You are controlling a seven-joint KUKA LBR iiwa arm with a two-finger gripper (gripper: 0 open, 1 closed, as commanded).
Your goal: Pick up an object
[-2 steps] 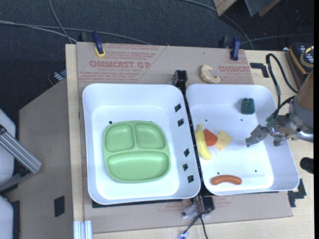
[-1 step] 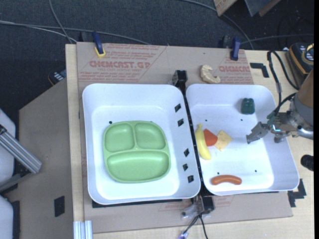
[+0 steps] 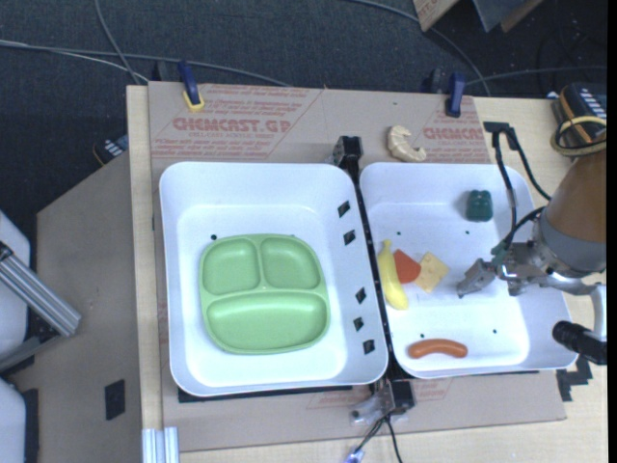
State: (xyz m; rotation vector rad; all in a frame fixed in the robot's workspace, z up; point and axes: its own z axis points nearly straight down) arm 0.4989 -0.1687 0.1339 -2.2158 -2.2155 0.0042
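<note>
— What does the arm (image 3: 578, 222) look like?
— A rounded orange-brown band sits over a grey wrist ring.
— And below it?
— The gripper (image 3: 479, 278) is dull grey metal with thin fingers, and black cables loop beside it.

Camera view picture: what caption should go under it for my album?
Robot hand hovers in the right bin near toy banana, beside green tray.

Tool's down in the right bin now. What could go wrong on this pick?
1. The yellow wedge, red piece and banana lie bunched together; a grasp there may catch two or nudge them apart.
2. The tool sits beside the wedge, not over it, so it could close on nothing.
3. The banana rests by the bin's left wall, leaving little finger room.
</note>
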